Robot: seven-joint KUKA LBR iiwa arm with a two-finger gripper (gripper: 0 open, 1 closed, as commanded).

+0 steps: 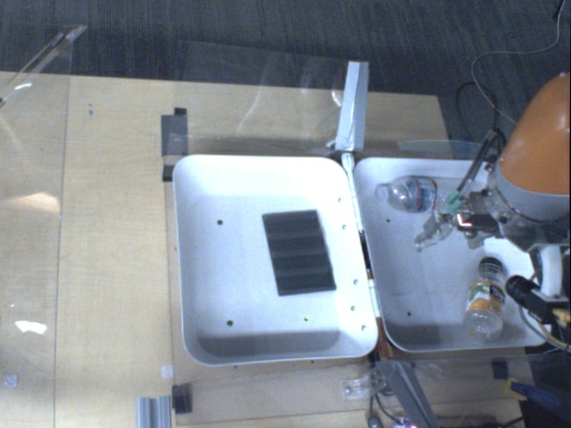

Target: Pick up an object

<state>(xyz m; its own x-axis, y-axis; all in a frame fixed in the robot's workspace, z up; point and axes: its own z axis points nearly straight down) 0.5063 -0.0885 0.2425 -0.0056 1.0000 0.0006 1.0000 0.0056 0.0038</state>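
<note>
Wooden bench (98, 266) with two white bins. In the right bin (419, 324), my gripper (434, 231) hangs, jaws apart and empty; clear bottle (409, 193) just beyond, amber bottle (484, 296) nearer me.

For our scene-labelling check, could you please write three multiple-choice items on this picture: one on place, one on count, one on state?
1. Where does the dark ribbed rectangular pad lie?
A. left white bin
B. right white bin
C. wooden bench

2. How many clear plastic bottles are in the right white bin?
A. one
B. two
C. three

3. How does the clear bottle with the yellowish label rest?
A. upright
B. on its side
C. held aloft

Answers: 1 A, the pad sits mid-floor in the left bin. 2 B, one at the right bin's far end, one nearer. 3 B, it lies flat on the floor.
</note>
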